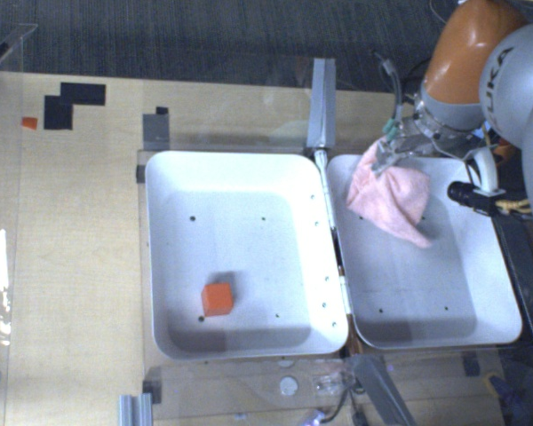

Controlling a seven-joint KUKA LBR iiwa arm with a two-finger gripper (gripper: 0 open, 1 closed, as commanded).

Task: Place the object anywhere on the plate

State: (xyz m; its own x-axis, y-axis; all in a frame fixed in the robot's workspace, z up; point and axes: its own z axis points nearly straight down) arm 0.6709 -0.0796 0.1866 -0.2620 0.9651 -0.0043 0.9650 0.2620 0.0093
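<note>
A crumpled pink cloth [395, 200] hangs over the back left part of the right bin [426, 304], casting a shadow on the bin floor to its lower right. My gripper [388, 152] reaches in from the right at the cloth's top corner, and the fabric is bunched up between its fingers. A small orange cube [218, 299] lies on the floor of the left bin [173, 229], near its front left.
A grey metal post [320, 105] stands at the back between the two bins. The arm's orange band and grey wrist [480, 51] loom over the right bin's back right corner. Black markers [69, 102] sit on the wooden bench at far left.
</note>
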